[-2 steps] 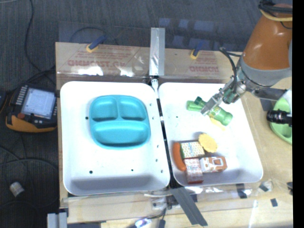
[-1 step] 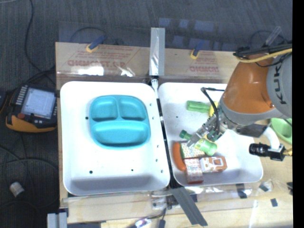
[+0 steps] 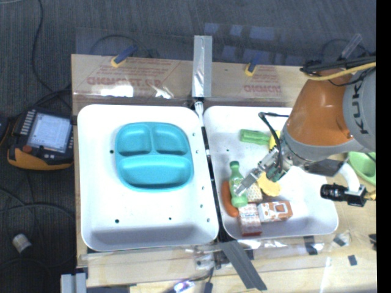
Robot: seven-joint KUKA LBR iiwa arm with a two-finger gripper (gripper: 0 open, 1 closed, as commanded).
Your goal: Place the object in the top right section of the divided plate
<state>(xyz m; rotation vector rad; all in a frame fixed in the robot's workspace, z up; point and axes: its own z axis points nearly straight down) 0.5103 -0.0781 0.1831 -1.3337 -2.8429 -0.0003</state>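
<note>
The toy pile sits low in the right bin. Just above it the pincer is down among the items, and whether it grips is unclear: picking, I judge. Next: lift, carry left to the plate, upper right section.

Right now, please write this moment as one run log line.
gripper: over toy pile, right bin | grasp: unclear | divided plate: left bin, nothing on it
</note>
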